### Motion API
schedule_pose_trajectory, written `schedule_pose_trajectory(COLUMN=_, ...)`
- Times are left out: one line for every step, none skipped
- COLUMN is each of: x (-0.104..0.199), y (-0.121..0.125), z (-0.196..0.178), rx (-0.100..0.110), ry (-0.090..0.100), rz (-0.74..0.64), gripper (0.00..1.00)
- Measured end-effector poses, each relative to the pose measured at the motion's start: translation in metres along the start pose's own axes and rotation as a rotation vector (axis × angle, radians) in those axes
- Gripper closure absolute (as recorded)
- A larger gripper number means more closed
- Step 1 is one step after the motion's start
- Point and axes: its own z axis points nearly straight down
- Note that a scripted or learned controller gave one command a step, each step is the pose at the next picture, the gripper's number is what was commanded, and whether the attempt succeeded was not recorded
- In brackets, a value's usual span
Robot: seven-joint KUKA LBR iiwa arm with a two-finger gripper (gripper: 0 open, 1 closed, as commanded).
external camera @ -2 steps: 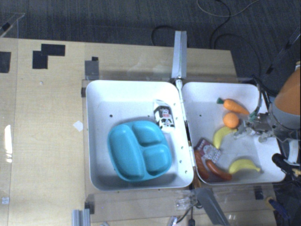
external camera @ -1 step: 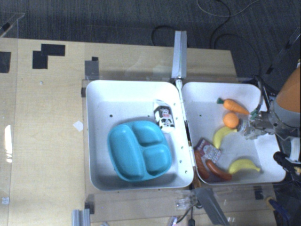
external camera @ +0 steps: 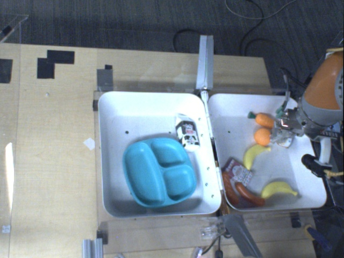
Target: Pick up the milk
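The milk [external camera: 187,133] is a small white carton with black cow markings. It lies in the left bin [external camera: 115,144] against the right wall, just above the blue divided plate [external camera: 159,171]. My gripper [external camera: 282,135] hangs over the upper right part of the right bin [external camera: 309,195], beside the orange [external camera: 262,137] and carrot [external camera: 264,120]. It is far to the right of the milk, across the wall between the bins. I see nothing held in it.
The right bin also holds two bananas [external camera: 253,156] [external camera: 278,188], a sausage [external camera: 244,193] and a brown packet [external camera: 237,171]. A metal post [external camera: 205,63] stands behind the seam between the bins.
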Motion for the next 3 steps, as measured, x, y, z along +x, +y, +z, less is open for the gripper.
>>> schedule_pose_trajectory(x=0.095, y=-0.057, z=-0.044, rx=0.001, ry=0.001, rz=-0.18, gripper=1.0)
schedule_pose_trajectory(x=0.173, y=-0.117, z=-0.149, rx=-0.001, ry=0.0, rz=-0.111, gripper=1.0)
schedule_pose_trajectory(x=0.235, y=-0.127, z=-0.151, rx=0.001, ry=-0.001, rz=-0.043, gripper=1.0)
